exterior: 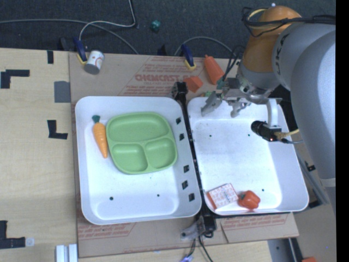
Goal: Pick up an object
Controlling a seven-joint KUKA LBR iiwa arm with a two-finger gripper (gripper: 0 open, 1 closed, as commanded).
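Note:
My gripper (222, 107) hangs over the far edge of the right bin (240, 152), fingers spread apart with nothing between them. In the right bin's near corner lie a red pepper-like toy (249, 200) and a small red-patterned white card (222, 195), side by side. The left bin (131, 206) holds a green divided plate (142, 142) with a toy carrot (100, 137) lying just to its left. The gripper is well away from all of these.
On the cardboard beyond the bins lie an orange carrot-like toy (213, 68), a small orange block (194, 83) and a little white cup (94, 61). Black clips line the divider (188, 146) between the bins. Cables run across the back.

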